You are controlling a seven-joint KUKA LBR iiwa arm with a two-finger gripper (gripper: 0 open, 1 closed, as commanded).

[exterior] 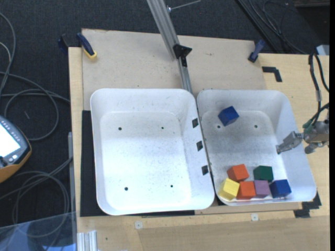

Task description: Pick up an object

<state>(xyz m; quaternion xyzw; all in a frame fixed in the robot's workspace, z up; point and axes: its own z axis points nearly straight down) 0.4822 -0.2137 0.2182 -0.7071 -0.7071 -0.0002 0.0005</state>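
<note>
My gripper [294, 146] hangs over the right rim of the right bin [293, 111], open with nothing between its fingers. A lone blue cube [228, 115] lies at the back of that bin, well to the gripper's left. Along the bin's front wall sits a cluster of cubes: orange [238, 172], green [263, 173], yellow [229, 189], a second orange [246, 190], purple [261, 188] and blue [281, 188]. The cluster lies below and slightly left of the gripper, apart from it.
The left bin [104, 140] stands beside the right one, with a shared ridge between them. A metal pole [166, 25] slants in from the top. Blue clamps [87, 46] hold the board's back corners. Cables hang at the right edge.
</note>
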